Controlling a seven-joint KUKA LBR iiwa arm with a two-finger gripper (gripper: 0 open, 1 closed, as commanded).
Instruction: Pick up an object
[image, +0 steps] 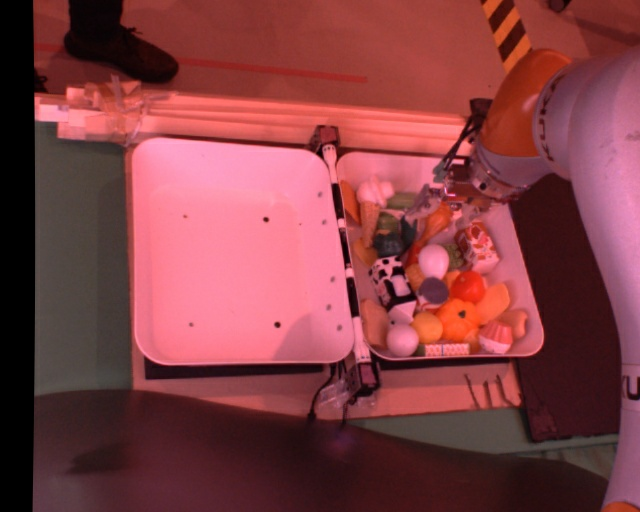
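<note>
The right bin (527, 290) holds a heap of small toys. Among them are an ice-cream cone (372, 203), a white egg (433, 261), a black-and-white cow (393, 284), a red tomato (466, 286), an orange pumpkin (458, 320) and a white ball (402, 340). My gripper (443, 203) hangs over the bin's upper middle, just above an orange carrot-like piece (436, 222). Its tips sit low among the toys and the wrist body hides them.
The left bin (170, 170) lies beside the right one, with a black-and-white bar (343, 250) between them. A dark mat (565, 300) lies right of the bins. A shoe (120, 50) stands on the floor at the top left.
</note>
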